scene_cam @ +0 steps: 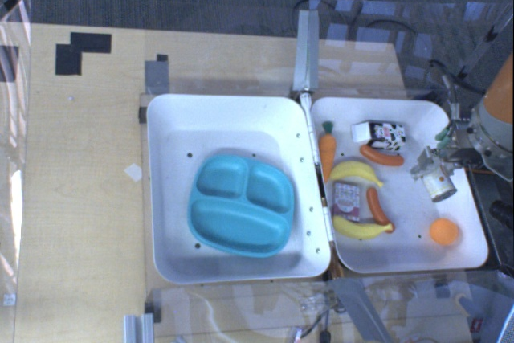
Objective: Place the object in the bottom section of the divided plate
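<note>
At the frame's right, the gripper (435, 173) hovers, its grip state unclear, near a small orange ball (443, 231), likely light, smooth, best pinched across its middle.

- The divided plate (241, 205) looks like smooth blue plastic with a soft sheen.
- Both white bins (173, 132) look like moulded plastic, smooth and faintly glossy.
- The bench (88, 173) has a pale wood-grain surface, matt.
- The gripper (434, 173) looks like bare grey metal, dully shiny.
- The bananas (357, 171), the carrot (327, 153) and the orange (443, 232) by the right bin's near right corner look like smooth, glossy plastic.
- The floor beyond the bench's far edge looks like rough grey carpet.
</note>
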You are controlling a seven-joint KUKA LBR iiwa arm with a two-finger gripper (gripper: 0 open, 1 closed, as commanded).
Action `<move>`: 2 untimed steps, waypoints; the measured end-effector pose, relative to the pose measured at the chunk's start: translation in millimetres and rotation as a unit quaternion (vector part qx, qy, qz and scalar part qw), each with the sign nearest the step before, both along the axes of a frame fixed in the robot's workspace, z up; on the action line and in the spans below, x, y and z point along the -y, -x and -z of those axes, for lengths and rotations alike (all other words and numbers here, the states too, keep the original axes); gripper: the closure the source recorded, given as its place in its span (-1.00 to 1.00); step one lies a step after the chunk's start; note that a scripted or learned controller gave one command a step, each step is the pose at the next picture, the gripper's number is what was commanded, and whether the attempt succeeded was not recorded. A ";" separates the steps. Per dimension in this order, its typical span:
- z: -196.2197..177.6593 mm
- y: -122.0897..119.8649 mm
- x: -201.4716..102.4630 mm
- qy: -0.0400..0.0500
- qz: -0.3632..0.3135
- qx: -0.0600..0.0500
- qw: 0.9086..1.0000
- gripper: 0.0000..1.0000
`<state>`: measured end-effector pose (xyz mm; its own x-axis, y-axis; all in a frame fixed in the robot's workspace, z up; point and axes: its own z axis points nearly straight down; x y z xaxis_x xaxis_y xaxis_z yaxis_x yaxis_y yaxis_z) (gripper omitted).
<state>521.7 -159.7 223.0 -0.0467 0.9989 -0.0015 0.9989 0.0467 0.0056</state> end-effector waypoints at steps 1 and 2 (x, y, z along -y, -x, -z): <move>-107.1 -41.0 -37.7 0.001 -0.163 0.001 0.987 1.00; -23.4 33.8 2.6 0.001 -0.127 -0.001 0.992 1.00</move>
